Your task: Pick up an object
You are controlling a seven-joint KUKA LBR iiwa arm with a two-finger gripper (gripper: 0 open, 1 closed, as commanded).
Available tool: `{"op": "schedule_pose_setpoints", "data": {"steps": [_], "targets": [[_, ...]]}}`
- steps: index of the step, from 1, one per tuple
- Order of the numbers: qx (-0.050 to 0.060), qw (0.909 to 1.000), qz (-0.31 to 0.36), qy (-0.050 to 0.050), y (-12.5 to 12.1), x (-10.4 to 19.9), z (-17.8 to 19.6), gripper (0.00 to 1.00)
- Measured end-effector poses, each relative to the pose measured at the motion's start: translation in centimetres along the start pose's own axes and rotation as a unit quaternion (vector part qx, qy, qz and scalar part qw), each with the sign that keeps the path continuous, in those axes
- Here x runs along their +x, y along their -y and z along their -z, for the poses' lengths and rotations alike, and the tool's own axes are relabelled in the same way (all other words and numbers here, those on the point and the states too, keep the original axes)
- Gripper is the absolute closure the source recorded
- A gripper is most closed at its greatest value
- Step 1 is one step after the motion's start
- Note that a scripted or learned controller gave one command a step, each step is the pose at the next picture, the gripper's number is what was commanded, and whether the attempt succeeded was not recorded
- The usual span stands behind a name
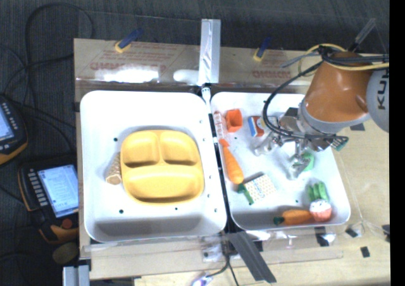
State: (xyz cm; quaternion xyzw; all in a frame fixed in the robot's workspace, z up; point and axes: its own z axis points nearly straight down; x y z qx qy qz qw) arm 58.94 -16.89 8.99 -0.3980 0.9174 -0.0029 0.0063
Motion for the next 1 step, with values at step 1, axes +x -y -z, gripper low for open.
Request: {"op": "schedule_pose_setpoints", "data": {"steps": [1], "targets": [[-0.001, 0.9994, -0.034, 0.0, -0.26, 5.53, 0.09, 0.0]]}}
